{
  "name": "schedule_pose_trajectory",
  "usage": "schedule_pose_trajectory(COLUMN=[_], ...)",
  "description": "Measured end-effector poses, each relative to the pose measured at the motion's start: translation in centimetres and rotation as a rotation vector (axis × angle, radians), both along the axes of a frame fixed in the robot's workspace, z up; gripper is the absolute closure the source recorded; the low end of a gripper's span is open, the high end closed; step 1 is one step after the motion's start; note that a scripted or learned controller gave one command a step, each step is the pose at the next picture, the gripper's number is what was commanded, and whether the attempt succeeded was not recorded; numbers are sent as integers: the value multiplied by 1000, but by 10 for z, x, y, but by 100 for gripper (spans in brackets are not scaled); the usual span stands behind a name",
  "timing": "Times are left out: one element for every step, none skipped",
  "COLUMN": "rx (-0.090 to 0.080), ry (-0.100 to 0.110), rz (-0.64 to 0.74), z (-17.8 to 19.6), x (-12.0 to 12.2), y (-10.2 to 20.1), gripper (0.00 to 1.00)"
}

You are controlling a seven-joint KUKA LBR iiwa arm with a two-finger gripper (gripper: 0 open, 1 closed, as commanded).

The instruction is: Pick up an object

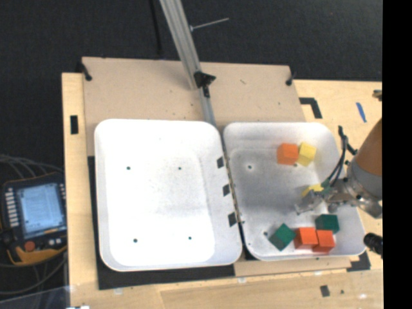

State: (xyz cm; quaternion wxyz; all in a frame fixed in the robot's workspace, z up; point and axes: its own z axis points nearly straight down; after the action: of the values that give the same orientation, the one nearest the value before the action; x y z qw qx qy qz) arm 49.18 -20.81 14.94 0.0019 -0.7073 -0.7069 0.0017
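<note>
Lower right of frame, right bin (257, 147): small yellow piece (315, 189) just beside the pincer (317, 200); whether the pincer is open or closed, can't tell. Looks like a light, rigid block, likely slick-faced, so grab across flat opposite sides. Orange cube (288, 153) touching a yellow cube (307, 152) above; green (281, 236), orange (306, 237) and dark green (327, 223) blocks clustered below. Smooth white floor, may slide. Left bin (154, 192) alongside on the surface (187, 85). Room is tight by the lower cluster.
</note>
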Motion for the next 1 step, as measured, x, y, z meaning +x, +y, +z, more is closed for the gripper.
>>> schedule_pose_trajectory(rx=[-4], ry=[-9], rz=[0], z=[-50], x=[1], y=[-2], gripper=[0])
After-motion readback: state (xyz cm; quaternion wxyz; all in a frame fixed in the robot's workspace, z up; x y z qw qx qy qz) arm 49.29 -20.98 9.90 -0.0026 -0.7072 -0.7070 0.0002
